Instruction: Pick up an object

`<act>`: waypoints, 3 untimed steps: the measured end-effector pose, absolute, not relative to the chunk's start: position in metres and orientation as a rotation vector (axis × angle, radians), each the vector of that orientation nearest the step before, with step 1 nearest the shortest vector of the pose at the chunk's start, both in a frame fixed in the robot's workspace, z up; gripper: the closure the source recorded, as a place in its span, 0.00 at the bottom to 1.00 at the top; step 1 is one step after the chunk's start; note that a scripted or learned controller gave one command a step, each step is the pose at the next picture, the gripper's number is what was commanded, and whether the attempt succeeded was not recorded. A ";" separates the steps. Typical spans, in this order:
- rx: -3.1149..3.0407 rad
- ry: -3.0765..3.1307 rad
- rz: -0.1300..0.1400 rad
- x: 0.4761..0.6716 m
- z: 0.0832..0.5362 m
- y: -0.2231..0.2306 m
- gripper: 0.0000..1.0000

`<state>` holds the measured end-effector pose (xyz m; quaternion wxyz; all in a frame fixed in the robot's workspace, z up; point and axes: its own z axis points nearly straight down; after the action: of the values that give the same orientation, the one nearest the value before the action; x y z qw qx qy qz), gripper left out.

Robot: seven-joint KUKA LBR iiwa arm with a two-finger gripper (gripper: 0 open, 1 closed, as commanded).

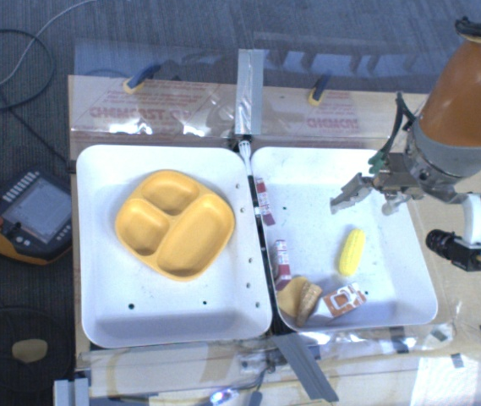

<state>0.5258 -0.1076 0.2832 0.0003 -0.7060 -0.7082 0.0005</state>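
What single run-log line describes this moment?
gripper: open, above right bin | held: nothing | nearest: toy corn cob | left bin: yellow divided plate

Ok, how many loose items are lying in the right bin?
5: corn cob mid-bin, cracker and small packet at the near edge, two wrappers along the left wall. None looks hidden.

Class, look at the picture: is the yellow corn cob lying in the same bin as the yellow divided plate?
No, the corn cob lies in the right bin; the plate sits in the left bin.
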 end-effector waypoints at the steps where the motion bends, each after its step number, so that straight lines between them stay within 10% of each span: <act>1: -2.091 -2.343 0.002 0.507 0.223 -0.163 0.00; 2: -2.104 -2.342 -0.005 0.509 0.092 -0.163 0.00; 3: -2.103 -2.342 -0.010 0.510 0.103 -0.162 1.00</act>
<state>0.5100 -0.1618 0.1026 -0.0029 -0.6682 -0.7439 -0.0032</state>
